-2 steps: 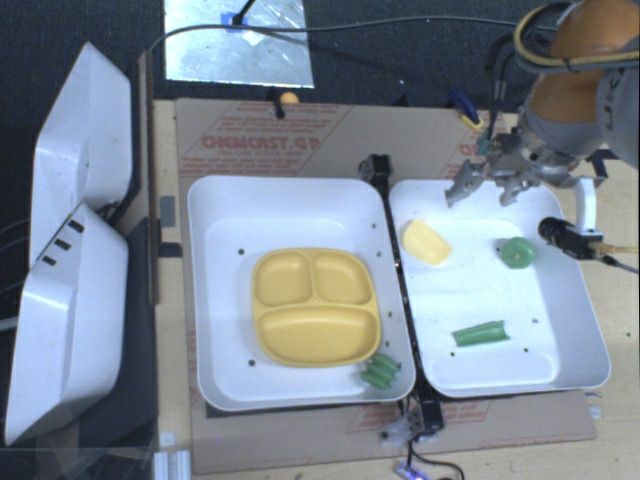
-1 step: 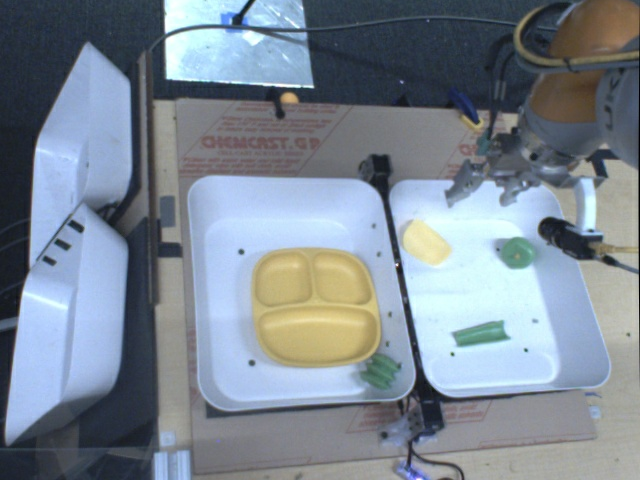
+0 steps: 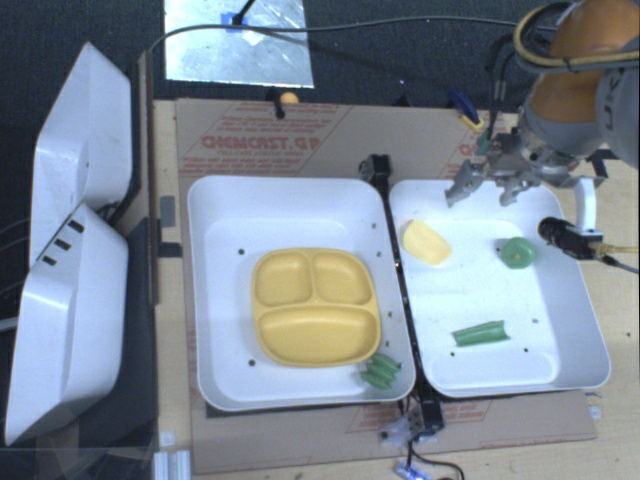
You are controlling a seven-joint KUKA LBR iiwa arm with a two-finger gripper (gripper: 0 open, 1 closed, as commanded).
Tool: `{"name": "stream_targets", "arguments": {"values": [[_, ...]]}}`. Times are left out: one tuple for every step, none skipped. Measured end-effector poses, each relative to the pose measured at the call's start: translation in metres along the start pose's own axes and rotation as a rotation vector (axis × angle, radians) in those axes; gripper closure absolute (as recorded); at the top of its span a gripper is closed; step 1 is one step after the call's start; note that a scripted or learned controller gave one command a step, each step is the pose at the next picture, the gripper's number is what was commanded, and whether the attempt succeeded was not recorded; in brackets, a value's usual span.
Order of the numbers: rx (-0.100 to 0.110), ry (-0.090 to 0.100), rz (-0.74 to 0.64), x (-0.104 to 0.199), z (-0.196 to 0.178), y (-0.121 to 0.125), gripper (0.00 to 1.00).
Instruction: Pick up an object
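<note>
Three pieces in right bin (image 3: 570, 353): yellow block (image 3: 426, 242), green round piece (image 3: 517, 253), green bean (image 3: 480, 333). Hand (image 3: 487, 190) above far edge, fingers apart, nothing held; approach step, descent onto block next.

I've got the arm (image 3: 575, 78) reaching in at the upper right of the frame, gripper (image 3: 483, 190) pointing down-left, fingers spread apart with nothing between them.

- A rounded grey arm segment (image 3: 575, 108) carries a broad orange band (image 3: 597, 28) at its top.
- A yellowish cable loop (image 3: 530, 43) curls beside the band.
- Below sits a grey metal two-finger gripper (image 3: 485, 189) with pale, angular fingers (image 3: 458, 190).
- A black cylindrical fitting (image 3: 562, 234) juts from a white bracket (image 3: 585, 208).
</note>
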State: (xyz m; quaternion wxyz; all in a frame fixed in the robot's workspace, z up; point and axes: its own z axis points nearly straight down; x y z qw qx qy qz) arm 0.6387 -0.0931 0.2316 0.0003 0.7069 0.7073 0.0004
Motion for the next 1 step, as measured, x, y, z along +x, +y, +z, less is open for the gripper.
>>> {"name": "stream_targets", "arguments": {"values": [[0.0,0.0,0.0,0.0,0.0,0.0,0.0]]}}
